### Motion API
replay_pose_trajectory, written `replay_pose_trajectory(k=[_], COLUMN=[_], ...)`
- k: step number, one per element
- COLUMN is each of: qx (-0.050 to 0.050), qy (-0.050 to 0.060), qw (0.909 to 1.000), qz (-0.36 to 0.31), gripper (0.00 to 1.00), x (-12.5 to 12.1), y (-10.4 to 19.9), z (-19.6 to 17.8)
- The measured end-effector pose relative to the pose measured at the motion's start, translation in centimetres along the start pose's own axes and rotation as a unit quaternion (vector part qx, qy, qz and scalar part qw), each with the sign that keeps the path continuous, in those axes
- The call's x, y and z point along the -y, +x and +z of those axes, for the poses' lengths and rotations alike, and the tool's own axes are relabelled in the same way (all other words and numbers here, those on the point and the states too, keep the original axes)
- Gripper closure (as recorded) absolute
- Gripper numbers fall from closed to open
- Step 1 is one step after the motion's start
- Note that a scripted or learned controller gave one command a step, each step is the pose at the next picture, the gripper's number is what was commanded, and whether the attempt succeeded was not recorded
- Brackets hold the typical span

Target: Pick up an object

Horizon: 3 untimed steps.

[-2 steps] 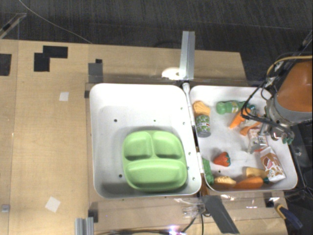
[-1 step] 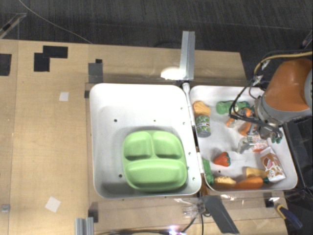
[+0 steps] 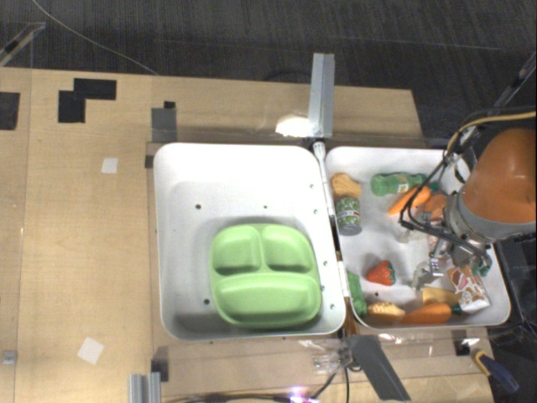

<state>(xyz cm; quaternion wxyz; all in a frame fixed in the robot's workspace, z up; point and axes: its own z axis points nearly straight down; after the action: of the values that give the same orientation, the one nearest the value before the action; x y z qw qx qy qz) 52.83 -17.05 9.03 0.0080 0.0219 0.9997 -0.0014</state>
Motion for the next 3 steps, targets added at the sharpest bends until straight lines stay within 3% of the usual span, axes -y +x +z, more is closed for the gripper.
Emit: replay_pose_trajectory(k=[1, 2, 3], qx=[0.000, 0.007, 0.001], qy=[-0.003, -0.001, -0.002], qw=[0.9997, 0.9997, 0.9954], qz=[0.025, 0.025, 0.096], gripper=[0.00, 1.00, 1.00], x=[-7.2, -6.8, -10.9], y=[-7.7, -8.1, -9.2], z=[0.2, -1.3, -10.9])
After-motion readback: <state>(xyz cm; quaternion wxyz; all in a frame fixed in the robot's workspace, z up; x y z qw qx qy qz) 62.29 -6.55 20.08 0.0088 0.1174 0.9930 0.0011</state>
